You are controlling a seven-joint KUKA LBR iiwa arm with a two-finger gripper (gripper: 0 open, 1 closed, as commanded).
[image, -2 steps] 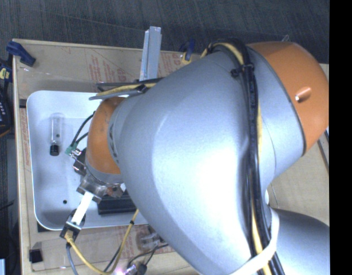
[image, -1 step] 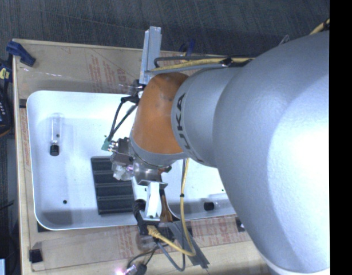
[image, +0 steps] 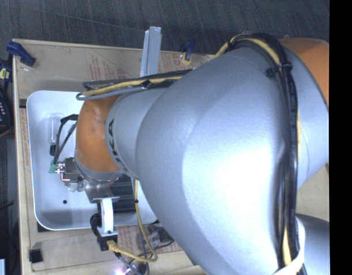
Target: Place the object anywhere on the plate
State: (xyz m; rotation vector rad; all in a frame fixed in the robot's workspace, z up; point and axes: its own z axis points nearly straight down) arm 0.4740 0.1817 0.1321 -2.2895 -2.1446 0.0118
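Note:
My arm fills most of the view, its grey bulk and orange band [image: 93,139] hanging over the left white bin [image: 35,153]. Below the band, the gripper's metal body [image: 68,172] sits low over the bin's left half, pointing away from the camera. A pale translucent shape [image: 53,128] lies on the bin floor just above the gripper; I cannot tell what it is. The arm hides the bin floor under it and the whole right bin.
A tiny dark speck [image: 65,201] lies on the bin floor near the front wall. The wooden bench rim [image: 78,56] runs round the bin, with blue clamps [image: 20,51] at its far left corner. Yellow and black cables [image: 130,83] trail along the arm.

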